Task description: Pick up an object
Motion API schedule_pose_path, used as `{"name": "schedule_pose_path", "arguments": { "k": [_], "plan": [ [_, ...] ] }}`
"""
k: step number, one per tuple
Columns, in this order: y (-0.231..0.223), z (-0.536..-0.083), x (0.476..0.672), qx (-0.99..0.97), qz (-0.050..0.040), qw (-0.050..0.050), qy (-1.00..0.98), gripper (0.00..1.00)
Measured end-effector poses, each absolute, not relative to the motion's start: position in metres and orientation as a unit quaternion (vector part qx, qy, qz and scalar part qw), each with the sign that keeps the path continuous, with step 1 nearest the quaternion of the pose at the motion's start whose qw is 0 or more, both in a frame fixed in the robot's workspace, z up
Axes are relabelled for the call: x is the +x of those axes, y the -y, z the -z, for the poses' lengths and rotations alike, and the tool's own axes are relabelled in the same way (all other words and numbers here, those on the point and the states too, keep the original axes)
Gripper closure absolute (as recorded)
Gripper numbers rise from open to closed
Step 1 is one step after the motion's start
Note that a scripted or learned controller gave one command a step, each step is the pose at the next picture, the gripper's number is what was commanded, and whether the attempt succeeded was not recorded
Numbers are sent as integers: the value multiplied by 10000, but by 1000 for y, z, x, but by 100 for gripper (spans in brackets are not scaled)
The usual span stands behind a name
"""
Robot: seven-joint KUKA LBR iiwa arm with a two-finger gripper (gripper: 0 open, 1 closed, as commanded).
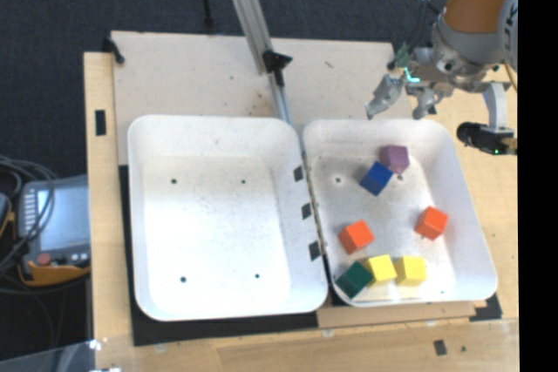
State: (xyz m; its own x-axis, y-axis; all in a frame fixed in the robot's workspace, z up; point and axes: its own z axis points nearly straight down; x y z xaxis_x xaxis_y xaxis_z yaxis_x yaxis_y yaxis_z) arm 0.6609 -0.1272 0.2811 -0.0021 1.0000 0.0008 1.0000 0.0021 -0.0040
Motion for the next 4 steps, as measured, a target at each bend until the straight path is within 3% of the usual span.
{"name": "schedule_pose_path", "arguments": {
  "k": [1, 4],
  "plan": [
    [128, -284, 661, -7059, -6, -8, 7083, 0],
    [125, -116, 655, -7065, -18, 3, 7077, 0]
  ]
}}
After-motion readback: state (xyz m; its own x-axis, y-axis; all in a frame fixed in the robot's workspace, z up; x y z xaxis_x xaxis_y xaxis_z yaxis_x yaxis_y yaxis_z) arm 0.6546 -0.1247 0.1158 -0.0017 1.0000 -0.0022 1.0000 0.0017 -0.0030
